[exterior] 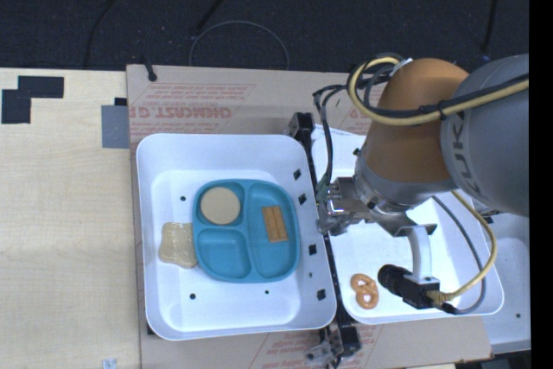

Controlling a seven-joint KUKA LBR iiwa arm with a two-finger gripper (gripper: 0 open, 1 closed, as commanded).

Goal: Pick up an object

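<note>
Claw (335,216) low at the dividing wall between left bin (225,160) and right bin (479,272), tucked under the wrist of the arm (415,134). Released or clenched: cannot tell, masked by the wrist. Nothing seen held.

Candidates for picking:
- Right bin: pretzel (365,290) flat on the floor near the front edge, apart from the claw.
- Left bin: blue tray (226,259) with round tan disc (219,205) in one compartment and orange-brown bar (275,224) in the next. Pale lump (177,244) against the tray's left rim.

Risks, judged from here:
- So close to the wall, likely to strike or pinch a bin rim on descent instead of any object.
- Pretzel thin and flat: prone to skid away or slip out.
- Disc and bar low behind tray walls: hard to close on, and might drag the whole tray along.
</note>
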